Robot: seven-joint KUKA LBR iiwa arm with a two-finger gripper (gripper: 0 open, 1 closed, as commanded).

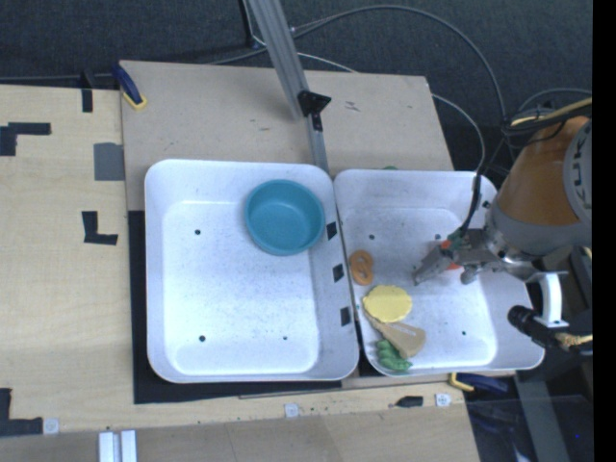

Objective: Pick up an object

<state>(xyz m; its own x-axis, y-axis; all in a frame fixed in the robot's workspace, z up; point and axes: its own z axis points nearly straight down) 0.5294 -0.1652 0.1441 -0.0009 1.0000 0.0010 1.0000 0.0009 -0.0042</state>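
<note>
Two white bins (173, 354) sit side by side. The left one holds one blue bowl (284, 217). The right one holds four small things: one orange piece (361, 267), one yellow disc (387, 304), one tan wedge (404, 337) and one green piece (389, 356).

Bench (58, 162) of pale wood, carrying a tan board (231, 114). On the board, two shallow white bins side by side: left bin (183, 287), right bin (481, 345). Black tape marks (91, 229) on the wood.
</note>
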